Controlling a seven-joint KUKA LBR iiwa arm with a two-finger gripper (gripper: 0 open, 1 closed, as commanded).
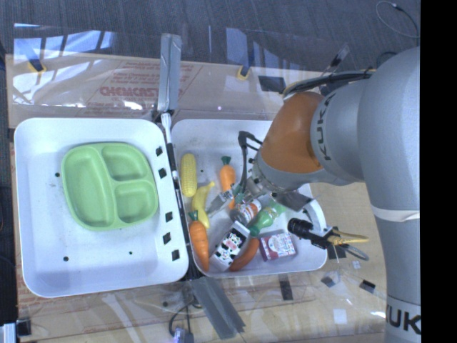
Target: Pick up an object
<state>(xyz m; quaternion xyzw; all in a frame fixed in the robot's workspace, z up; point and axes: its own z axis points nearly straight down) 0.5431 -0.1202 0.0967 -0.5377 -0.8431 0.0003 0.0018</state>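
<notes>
The right bin (207, 131) holds a heap of toy food. A yellow corn cob (187, 175) lies at its left, with a small carrot (226, 175) beside it and a banana (201, 196) just below. My gripper (236, 194) is lowered into the middle of the heap, right next to the small carrot and above a red-capped bottle (248, 211). A green bottle (268, 216) lies to its right. The wrist hides what is directly under the gripper.
Near the front wall lie a larger carrot (199, 241), a cow-patterned carton (230, 247), a brown sausage (248, 253) and a red box (278, 246). The left bin (32, 263) holds a green divided plate (111, 184). The arm covers the right bin's right side.
</notes>
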